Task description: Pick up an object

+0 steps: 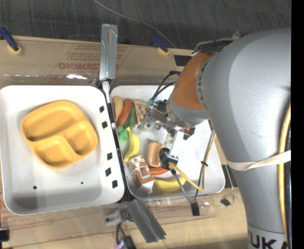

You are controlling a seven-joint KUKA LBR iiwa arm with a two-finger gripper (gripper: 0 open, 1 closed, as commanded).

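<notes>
The right white bin (210,166) holds a heap of toy food along its left side. An orange carrot-like piece (125,112) and a tan slice (140,109) lie at the far end. Below them are a green piece (123,135) and a yellow banana shape (134,145). Nearer the front sit a brown rounded piece (154,152), a small white and orange carton (140,171) and a second yellow banana shape (167,184). My gripper (151,114) is low over the far part of the heap, beside the tan slice. The wrist hides its tip.
The left white bin (17,191) holds a yellow divided plate (60,133). A metal divider bar (108,51) stands between the bins at the back. The grey arm with its orange band (191,84) covers the right bin's right side. A yellow cable (185,183) trails over the front.
</notes>
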